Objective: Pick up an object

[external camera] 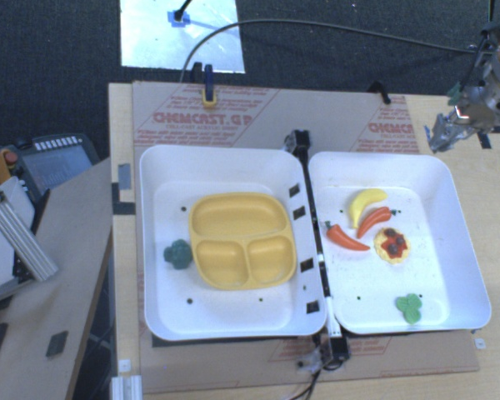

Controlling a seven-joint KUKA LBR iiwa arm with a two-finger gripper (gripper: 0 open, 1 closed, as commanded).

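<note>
Bench edge: closest to the camera, some cables (321,361) bunch up where the two bins meet, sitting on the tan bench (125,248).
Left bin (154,307): white and shallow, with a yellow tray (240,240) in the middle. The tray has three sections, all bare. A dark green broccoli (178,254) lies just beside the tray's left edge.
Right bin (462,257): also white. A light green leafy piece (410,307) sits near the front, well apart from the rest.
Food cluster: further back in the right bin, a little round pizza (392,245), an orange carrot (347,237), a red pepper (373,220) and a banana (365,201) are bunched close together. Any of these could be the pick and all of them lie flat on the bin floor.
Divider: black clips (298,192) run along the seam between the bins.
Board: brown cardboard (258,111) with red print lies under both bins, with a yellow clamp (209,98) on its far edge.
Gripper (452,130): hovers past the right bin's far right corner, off the bin, with nothing in it. Can't tell if the jaws are open or closed, it's too small and blurry.
Left side: a grey pendant (54,165) and an aluminium rail (17,227) sit on a side table.
Floor: dark carpet (50,48) at the back with a shiny metal plate (182,23) on it and a black cable (342,30) running across.
</note>
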